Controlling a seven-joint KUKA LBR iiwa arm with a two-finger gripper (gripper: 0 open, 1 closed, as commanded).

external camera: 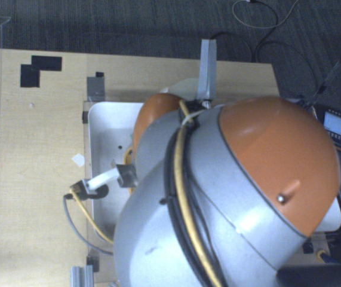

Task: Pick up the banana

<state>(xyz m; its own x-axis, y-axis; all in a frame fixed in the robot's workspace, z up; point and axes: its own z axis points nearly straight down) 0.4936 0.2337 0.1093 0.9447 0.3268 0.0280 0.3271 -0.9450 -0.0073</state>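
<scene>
Over the white bin (101,130), grey-and-orange arm (230,190), hand's state cannot be told, no legible writing.

The arm (218,208) blocks most of the bin (101,136); its left strip lies open.

Arm (158,244): smooth grey casing, satin sheen; orange cap (277,154) at 3 o'clock, glossy plastic. Table (33,160): pale wood, matt. Bin (104,130): smooth white plastic. Floor (98,11) at 12 o'clock: dark, rough carpet.
</scene>
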